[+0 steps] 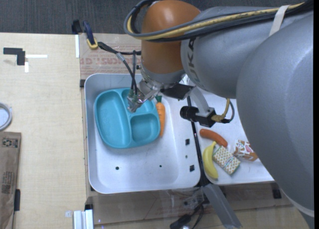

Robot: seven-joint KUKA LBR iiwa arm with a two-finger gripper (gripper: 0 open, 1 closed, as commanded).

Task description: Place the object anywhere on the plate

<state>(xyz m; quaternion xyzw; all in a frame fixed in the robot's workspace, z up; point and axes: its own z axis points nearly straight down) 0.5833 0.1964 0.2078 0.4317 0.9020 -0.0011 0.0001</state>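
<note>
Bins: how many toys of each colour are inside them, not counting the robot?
Blue: 1, plate
Orange: 2, carrot, sausage
Yellow: 1, banana
Mixed colours: 2, cracker, small packet
Total: 6

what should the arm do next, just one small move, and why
Probably pause and check the grasp. The gripper hangs over the blue plate, near its divider, with nothing clearly visible between its tips. The carrot lies against the plate's right rim, outside the compartments. If the gripper carries nothing, shifting right toward the carrot looks like the sensible step.
</note>
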